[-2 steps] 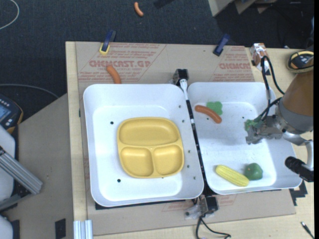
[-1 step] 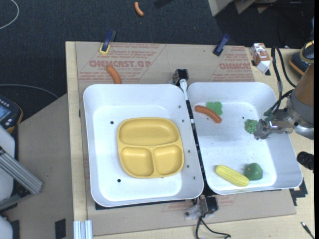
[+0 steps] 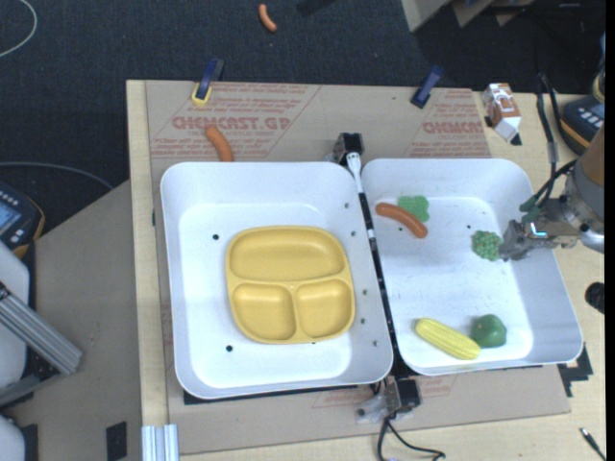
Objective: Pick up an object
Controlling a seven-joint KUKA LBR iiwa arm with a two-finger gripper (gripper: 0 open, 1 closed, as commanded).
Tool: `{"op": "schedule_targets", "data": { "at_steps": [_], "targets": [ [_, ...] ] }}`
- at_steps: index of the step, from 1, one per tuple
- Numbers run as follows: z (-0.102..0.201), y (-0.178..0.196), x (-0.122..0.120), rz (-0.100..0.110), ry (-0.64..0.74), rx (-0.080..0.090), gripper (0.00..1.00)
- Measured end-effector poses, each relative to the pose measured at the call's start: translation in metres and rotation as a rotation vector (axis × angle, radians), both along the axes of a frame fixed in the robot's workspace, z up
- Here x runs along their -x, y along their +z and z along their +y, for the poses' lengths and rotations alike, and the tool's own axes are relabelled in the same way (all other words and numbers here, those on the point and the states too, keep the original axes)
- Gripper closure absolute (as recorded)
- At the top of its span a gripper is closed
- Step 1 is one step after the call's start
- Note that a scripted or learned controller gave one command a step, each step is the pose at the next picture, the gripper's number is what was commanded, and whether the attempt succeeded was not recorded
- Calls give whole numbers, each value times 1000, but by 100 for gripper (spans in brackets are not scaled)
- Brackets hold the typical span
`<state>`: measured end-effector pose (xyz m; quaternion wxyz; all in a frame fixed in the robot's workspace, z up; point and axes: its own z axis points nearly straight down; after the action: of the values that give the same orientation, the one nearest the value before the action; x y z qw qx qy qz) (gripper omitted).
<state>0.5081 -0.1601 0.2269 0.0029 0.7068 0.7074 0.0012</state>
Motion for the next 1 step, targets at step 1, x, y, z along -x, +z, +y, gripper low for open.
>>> {"op": "schedule_targets", "data": {
  "at_steps": [1],
  "targets": [
    [46,9,-32,1,5,-2,100]
  ]
}}
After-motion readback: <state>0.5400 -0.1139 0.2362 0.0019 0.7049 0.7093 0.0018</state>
